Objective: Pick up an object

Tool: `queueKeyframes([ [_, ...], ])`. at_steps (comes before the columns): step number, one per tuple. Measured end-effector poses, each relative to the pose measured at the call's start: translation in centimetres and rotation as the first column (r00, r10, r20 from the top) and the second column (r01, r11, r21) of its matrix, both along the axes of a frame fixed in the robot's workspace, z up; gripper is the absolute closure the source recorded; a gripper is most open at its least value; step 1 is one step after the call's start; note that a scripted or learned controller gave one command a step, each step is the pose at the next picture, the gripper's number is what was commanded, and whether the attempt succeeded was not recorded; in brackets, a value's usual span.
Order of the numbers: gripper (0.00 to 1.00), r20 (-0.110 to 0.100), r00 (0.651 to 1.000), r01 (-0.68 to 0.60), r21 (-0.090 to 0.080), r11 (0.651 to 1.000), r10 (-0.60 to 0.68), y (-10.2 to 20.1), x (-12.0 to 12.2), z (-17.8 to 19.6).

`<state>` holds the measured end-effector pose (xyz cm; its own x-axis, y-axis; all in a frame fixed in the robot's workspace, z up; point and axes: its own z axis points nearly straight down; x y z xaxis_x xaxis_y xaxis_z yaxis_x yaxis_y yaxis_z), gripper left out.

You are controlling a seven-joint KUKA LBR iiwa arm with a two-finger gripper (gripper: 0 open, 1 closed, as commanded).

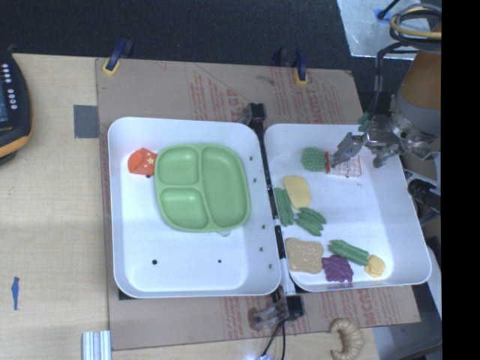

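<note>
The gripper (341, 154) hangs low over the right bin (390, 223), just beside the green strawberry-like toy (313, 158) and a red-and-white packet (346, 168). Whether its fingers are spread or closed I cannot tell. It looks poised to pick here, where these two sit apart from the crowded toys nearer the front.

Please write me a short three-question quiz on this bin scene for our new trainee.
1. True or false: the green divided plate lies in the left bin.
2. Which item sits nearest the end effector?
A. the purple toy
B. the round green toy
C. the slice of toast
3. Fill in: the small red item rests against the plate's ____ edge.

Key
1. True; the plate fills most of that bin.
2. B; it lies just left of the end effector in the right bin.
3. Left, as the camera sees it.
</note>
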<state>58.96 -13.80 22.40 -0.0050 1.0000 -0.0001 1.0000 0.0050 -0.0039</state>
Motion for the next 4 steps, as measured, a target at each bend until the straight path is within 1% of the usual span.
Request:
queueKeyframes([
  [1, 0.0, 0.005, 1.0, -0.003, -0.003, 1.0, 0.003, 1.0, 6.3, -4.2],
  [2, 0.0, 0.004, 1.0, -0.003, -0.007, 1.0, 0.003, 1.0, 6.8, -13.3],
  [3, 1.0, 0.009, 1.0, -0.006, -0.004, 1.0, 0.006, 1.1, 7.0, -11.6],
  [4, 1.0, 0.008, 1.0, -0.003, 0.001, 1.0, 0.003, 6.3, 6.2, -2.6],
])
